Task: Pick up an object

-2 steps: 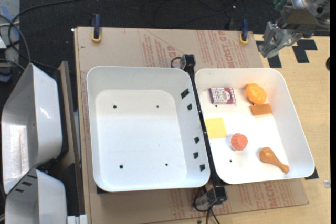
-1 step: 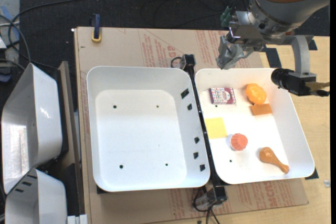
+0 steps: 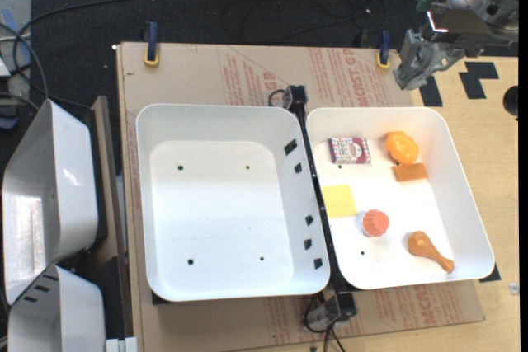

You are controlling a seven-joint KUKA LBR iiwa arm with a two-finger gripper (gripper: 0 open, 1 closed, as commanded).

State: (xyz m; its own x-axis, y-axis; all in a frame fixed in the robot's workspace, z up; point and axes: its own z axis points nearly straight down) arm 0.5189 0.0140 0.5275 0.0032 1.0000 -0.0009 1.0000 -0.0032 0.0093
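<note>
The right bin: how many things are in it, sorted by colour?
Orange: 3, a round fruit, a block and a drumstick-shaped toy
Yellow: 1, a flat square
Red: 1, a ball
Purple: 1, a small packet
Total: 6

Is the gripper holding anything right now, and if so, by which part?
Nothing is held. The gripper hangs above the bench beyond the right bin, with nothing between its fingers.

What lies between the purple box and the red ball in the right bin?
In the camera view, the yellow square lies roughly between the purple box and the red ball, a little toward the left wall of the right bin.
</note>
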